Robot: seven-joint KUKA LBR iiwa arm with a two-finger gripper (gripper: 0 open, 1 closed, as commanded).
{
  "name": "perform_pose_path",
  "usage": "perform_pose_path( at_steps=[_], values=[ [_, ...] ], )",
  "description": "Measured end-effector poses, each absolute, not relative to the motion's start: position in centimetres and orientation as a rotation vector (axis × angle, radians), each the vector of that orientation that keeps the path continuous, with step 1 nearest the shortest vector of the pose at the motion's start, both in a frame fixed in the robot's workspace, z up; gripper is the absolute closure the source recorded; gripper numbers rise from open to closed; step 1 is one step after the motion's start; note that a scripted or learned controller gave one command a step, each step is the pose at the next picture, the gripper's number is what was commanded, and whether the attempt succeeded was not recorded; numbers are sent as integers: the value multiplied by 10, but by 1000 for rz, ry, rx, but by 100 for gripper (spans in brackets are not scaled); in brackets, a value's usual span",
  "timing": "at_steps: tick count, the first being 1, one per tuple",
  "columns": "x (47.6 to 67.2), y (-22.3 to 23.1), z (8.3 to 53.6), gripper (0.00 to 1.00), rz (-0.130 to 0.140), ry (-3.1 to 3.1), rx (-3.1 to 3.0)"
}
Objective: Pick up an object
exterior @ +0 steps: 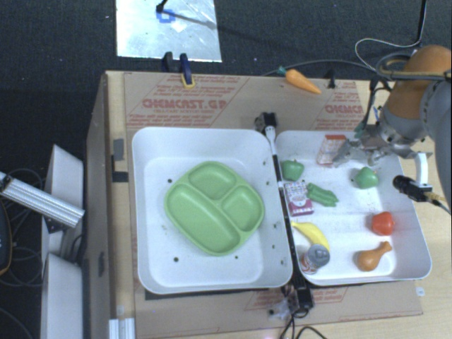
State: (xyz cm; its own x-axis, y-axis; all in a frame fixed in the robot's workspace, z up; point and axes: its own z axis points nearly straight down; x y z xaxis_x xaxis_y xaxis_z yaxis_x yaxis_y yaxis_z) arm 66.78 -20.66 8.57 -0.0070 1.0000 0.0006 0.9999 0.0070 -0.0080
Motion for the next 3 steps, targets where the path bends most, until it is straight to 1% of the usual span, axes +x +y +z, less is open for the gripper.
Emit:
perform_pose_path(
  at_steps=[3],
  values=[
    [668, -207, 86, 0, 8, -2225, -2209]
  ],
)
